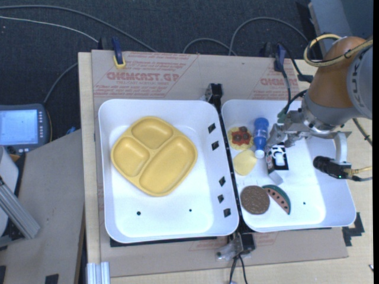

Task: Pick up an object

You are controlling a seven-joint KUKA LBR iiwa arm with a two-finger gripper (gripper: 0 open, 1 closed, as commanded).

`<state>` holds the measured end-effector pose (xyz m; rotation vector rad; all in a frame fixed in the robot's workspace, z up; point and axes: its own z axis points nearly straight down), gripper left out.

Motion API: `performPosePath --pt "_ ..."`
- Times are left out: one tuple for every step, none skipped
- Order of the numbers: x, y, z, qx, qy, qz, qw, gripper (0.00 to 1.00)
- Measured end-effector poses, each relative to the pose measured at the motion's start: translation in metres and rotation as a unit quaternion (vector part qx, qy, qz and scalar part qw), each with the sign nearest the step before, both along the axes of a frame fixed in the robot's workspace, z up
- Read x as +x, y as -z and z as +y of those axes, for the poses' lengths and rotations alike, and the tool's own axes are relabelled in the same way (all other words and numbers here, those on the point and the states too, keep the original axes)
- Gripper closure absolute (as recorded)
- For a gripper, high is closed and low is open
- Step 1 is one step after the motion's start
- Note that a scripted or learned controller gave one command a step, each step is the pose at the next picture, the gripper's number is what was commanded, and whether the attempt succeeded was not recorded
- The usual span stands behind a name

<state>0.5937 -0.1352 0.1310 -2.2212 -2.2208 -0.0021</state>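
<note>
Left bin (118,218): one yellow tray (154,155), three compartments, lying flat.

Right bin (331,209): blue bottle (260,137), lying near the divider; pizza toy (240,136) just left of it; pale yellow piece (244,163) below; brown cookie (255,199) and watermelon slice (278,198) side by side near the front.

Gripper (276,157): low in the right bin, just right of the bottle; whether spread or closed, cannot tell.

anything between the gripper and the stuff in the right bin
Nothing visible. The gripper is already down in the right bin, right beside the blue bottle and the pale yellow piece. The brown cookie and watermelon slice lie nearer the front, with open bin floor between.
</note>
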Motion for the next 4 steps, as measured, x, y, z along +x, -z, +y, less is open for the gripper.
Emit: performPosePath --pt "-0.001 -0.065 0.0 -0.0013 -0.001 -0.003 1.0 1.0" --pt "-0.002 -0.128 0.006 -0.0012 -0.001 -0.003 1.0 1.0" --pt "-0.001 -0.15 0.007 -0.0009 -0.001 -0.002 1.0 1.0" --pt "0.004 -0.152 0.06 0.0004 -0.003 0.0 1.0 1.0"
